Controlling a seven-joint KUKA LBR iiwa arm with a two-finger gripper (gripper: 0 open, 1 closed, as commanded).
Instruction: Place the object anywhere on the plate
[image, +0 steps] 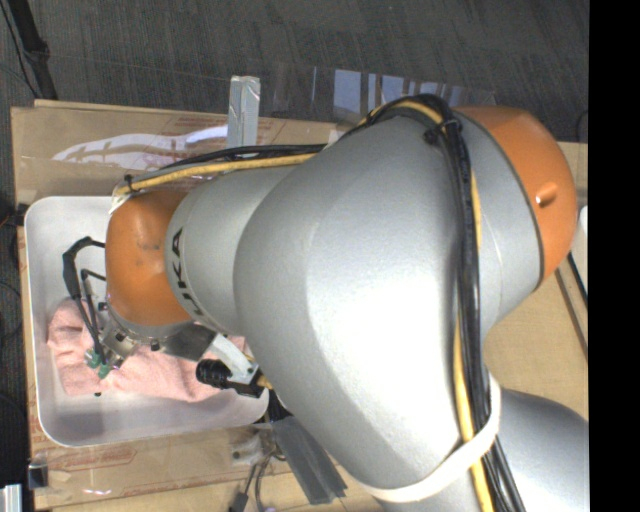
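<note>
a: one bin (40, 300) has any floor on show, the left one, and the arm (380, 300) sprawls over most of the rest

b: where's the gripper (103, 358)?

a: low at the left end of that bin, under the orange band (145, 260), right down on a pink cloth (160, 375) lying rumpled along the near wall

b: holding it?

a: can't tell. the tip is small and dark against the fabric, with a green fleck beside it, and nothing clear reads as pinched between anything. it looks to be touching or just above the cloth, no more than that

b: so the cloth is the object?

a: my guess, since it's the one loose thing i can make out. it lies flat on the bin floor, not lifted

b: and the plate?

a: i can't pick one out. the arm's bulk hides the middle and right of the bench, so it may well sit under there

b: how far along, then?

a: early, i'd judge. the cloth sits in the left bin, on no plate, so at best the pick is under way. left to do: a firm grasp, a lift, a carry to the plate, a release

b: risk?

a: soft cloth may slip or trail as it comes up
</note>
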